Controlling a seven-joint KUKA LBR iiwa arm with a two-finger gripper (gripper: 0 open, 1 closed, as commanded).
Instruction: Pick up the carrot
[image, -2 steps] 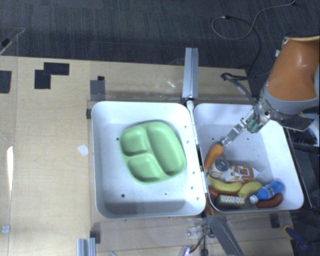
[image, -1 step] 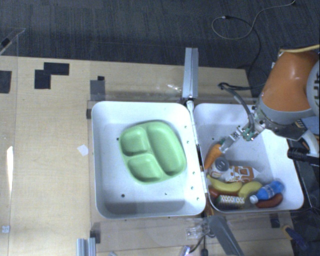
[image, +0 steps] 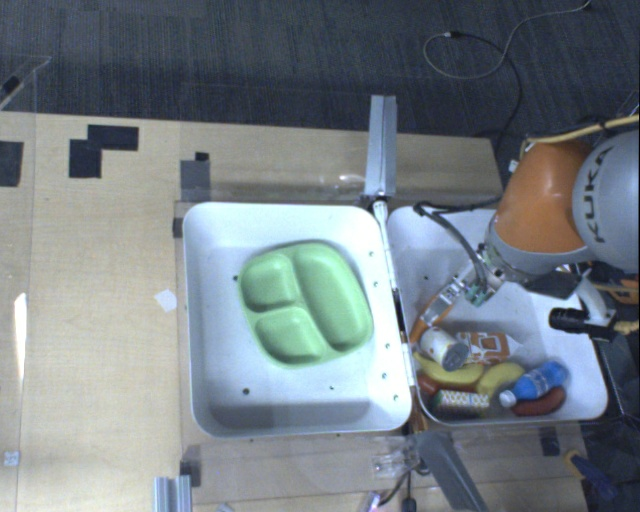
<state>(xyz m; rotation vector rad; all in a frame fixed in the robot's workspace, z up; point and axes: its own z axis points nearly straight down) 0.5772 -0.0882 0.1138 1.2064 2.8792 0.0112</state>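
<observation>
Orange-banded arm over the right-hand bin, carrot at that bin's left wall.

Grey and orange, the arm (image: 560, 205) reached in from the right of the frame, and you would have seen its gripper (image: 465, 292) low over the upper middle of the right bin (image: 592, 405); whether it was wide or narrow you could not tell. The carrot (image: 431, 306), a thin orange sliver, lay just lower left of the gripper, against the bin's left wall and above a white jar (image: 438, 346). A banana (image: 470, 378) and a blue-capped bottle (image: 535, 383) crowded the bin's lower edge. The left bin (image: 215, 400) held a green divided plate (image: 305, 300).
</observation>
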